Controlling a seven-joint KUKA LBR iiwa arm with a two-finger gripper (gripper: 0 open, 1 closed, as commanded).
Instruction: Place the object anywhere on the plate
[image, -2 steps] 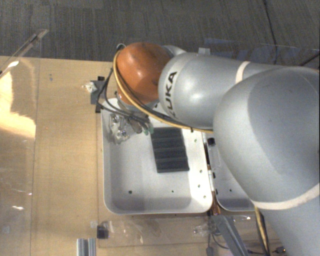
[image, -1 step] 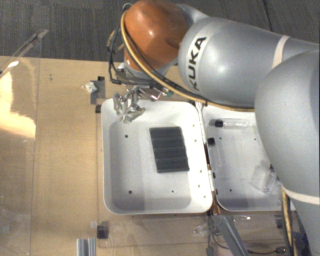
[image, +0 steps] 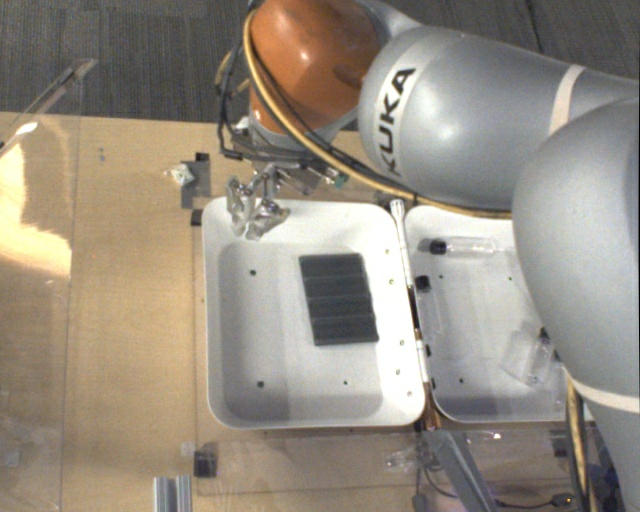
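Note:
A dark grey ribbed rectangular plate (image: 339, 298) lies flat in the middle of the left bin (image: 230, 400). My gripper (image: 256, 208) hangs over that bin's far left corner, up and left of the plate and well apart from it. Nothing shows held in it. In the right bin (image: 480, 400) a clear tube with a black end (image: 460, 245) lies near the far wall. A clear plastic piece (image: 525, 357) lies further forward, partly hidden by the arm.
The big grey arm (image: 480, 110) covers the top and right of the view, over much of the right bin. A small black item (image: 421, 283) sits by the wall between the bins. Wooden bench (image: 100, 300) extends to the left.

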